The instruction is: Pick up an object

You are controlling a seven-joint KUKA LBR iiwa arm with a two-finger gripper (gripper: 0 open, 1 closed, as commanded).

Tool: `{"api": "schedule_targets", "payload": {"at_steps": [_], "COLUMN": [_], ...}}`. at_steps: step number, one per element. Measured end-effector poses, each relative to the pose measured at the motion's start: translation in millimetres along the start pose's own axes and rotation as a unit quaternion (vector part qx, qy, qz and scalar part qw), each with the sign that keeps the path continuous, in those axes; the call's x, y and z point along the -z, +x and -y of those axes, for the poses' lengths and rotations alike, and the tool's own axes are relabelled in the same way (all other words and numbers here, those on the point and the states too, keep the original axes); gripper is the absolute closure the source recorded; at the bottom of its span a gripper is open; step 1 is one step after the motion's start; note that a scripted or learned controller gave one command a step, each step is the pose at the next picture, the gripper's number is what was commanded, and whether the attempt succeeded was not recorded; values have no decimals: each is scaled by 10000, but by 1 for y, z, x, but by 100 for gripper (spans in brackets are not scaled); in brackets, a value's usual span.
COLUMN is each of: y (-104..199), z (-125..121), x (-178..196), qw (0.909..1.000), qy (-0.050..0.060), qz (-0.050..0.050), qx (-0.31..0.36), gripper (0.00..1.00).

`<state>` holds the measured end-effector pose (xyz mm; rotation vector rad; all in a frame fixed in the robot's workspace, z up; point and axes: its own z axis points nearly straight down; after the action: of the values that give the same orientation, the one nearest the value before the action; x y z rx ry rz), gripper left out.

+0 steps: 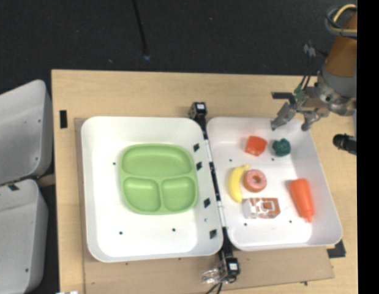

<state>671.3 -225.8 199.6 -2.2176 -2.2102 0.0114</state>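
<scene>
The right bin (319,164) holds a red block (256,145), a dark green lump (281,146), a yellow banana (237,183), a pink ring (256,180), an orange carrot (302,198) and a small brown-and-white carton (261,209). My gripper (294,122) hangs open above the bin's far right corner, its two fingers spread with nothing between them. It is just beyond the green lump and to the upper right of the red block, apart from both.
The left bin (97,225) holds a green divided plate (158,177). Black clips (198,109) sit along the seam between the bins. A white chair (18,176) stands off the bench's left side. A dark cable (138,23) runs across the floor behind.
</scene>
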Motion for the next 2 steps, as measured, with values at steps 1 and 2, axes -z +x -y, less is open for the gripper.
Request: {"api": "schedule_targets", "payload": {"at_steps": [1, 2], "y": [1, 4], "z": [-3, -4], "x": [11, -32], "qw": [10000, 10000], "qy": [-72, -60], "qz": [21, 25], "qx": [23, 36], "gripper": [0, 0]}}
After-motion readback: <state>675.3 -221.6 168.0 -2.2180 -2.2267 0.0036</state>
